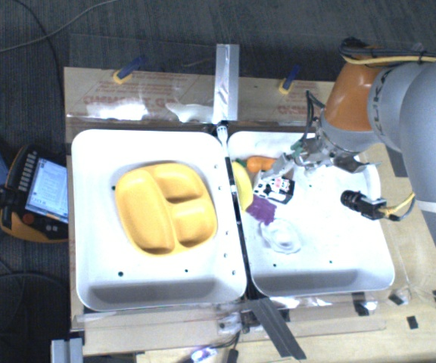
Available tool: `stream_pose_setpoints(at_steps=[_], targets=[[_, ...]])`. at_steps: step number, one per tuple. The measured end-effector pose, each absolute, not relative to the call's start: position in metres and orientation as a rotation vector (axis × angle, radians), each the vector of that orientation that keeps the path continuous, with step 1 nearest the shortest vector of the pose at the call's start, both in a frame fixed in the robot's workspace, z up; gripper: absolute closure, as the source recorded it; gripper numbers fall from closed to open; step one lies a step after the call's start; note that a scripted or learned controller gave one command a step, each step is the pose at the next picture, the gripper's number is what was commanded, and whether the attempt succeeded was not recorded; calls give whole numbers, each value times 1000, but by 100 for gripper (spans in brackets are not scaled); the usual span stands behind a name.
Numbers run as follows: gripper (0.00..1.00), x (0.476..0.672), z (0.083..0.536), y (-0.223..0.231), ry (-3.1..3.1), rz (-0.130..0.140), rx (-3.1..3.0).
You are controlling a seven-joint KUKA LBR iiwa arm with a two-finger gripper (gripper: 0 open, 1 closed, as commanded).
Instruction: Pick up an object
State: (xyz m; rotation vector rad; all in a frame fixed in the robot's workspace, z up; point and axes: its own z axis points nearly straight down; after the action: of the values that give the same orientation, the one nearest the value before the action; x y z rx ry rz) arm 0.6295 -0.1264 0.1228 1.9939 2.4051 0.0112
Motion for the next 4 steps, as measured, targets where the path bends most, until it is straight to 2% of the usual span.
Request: stream_pose_setpoints(at_steps=[1, 2, 3, 4], targets=[[0, 631, 183, -83, 2183, -4, 2260], [0, 635, 98, -108, 2267, 2, 2170], [100, 634, 105, -107, 2272, -1, 2172], [100, 600, 182, -90, 2113, -4, 2327]])
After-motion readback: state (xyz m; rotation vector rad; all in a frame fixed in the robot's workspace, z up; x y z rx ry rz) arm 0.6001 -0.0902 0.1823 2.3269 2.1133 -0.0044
